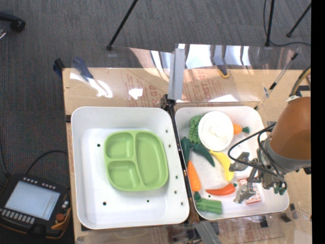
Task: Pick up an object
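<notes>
While looking down at a slant from the camera view, taking in two containers side by side. Finding the left bin (87,136) carrying a single green divided plate (136,160), lying flat near its middle, with its compartments bare. Finding the right bin (255,117) crowded with toy food, probably tipped in loosely so that a program is getting many possible targets at odd angles.

Going through that clutter from the far end:
- noting a white round bowl (216,131) sitting by the far wall, touching a bumpy green vegetable (195,126) on its left and a small carrot (238,129) on its right
- noting a dark green pepper (203,154) and a yellow banana (226,164) lying just in front of the bowl
- noting a long orange carrot (193,176) running along the left wall
- noting a red chilli (220,190) and a green bundle (209,206) resting near the front wall

Placing the gripper (248,191) low over the right bin's front right corner, at the end of the grey arm entering from the right. Spotting a small white-and-red packet (256,199) directly beside and partly under it, apart from the chilli. Judging that packet to be the likeliest object for picking, being isolated and nearest. Not being able to tell whether the pincer is spread, pressed together or pinching anything, since cables and wrist are masking it. Judging the pick as not yet done.
</notes>
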{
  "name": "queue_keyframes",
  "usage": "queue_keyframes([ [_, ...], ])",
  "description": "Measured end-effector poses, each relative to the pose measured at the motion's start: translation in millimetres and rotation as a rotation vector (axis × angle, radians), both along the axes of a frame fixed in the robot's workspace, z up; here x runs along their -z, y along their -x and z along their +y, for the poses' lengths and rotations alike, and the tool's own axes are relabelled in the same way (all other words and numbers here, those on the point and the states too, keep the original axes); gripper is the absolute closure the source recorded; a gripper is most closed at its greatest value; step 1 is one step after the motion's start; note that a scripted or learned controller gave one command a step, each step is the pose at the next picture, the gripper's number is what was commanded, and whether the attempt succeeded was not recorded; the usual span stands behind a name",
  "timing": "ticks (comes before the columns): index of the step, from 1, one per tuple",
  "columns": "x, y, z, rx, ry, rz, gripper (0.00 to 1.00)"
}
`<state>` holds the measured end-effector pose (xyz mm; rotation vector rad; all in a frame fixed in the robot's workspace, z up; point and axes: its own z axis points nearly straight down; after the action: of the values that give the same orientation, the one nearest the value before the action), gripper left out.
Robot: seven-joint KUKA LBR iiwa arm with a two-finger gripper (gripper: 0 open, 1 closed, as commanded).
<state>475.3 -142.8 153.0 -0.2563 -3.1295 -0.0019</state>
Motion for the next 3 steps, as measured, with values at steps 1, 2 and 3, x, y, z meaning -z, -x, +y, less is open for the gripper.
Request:
queue_keyframes([
  [1,67.5,0.3,59.9,0.065,-0.001,0.004,0.0],
  [2,57.5,-0.5,60.6,0.06,-0.002,0.004,1.0],
  [3,65.9,-25.2,61.2,0.369,0.001,0.0,1.0],
])
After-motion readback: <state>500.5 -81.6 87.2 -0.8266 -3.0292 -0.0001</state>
